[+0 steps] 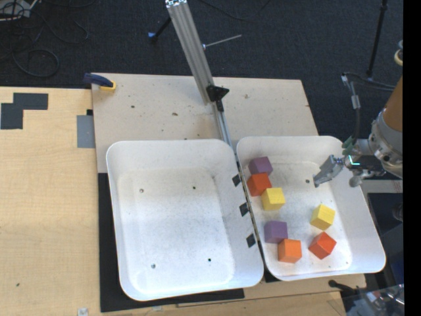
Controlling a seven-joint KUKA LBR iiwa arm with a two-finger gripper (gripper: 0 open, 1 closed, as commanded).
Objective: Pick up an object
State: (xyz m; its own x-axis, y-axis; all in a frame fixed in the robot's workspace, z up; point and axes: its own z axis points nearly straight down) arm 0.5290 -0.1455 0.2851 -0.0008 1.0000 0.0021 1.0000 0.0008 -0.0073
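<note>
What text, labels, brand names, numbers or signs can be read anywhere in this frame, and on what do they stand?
None can be read.
The checkered tip of the slanted aluminium bar carries a black-and-white pattern, not letters.
The blocks in the right bin, such as the yellow block and the purple block, have plain faces.
The gripper shows no legible marking.
</note>
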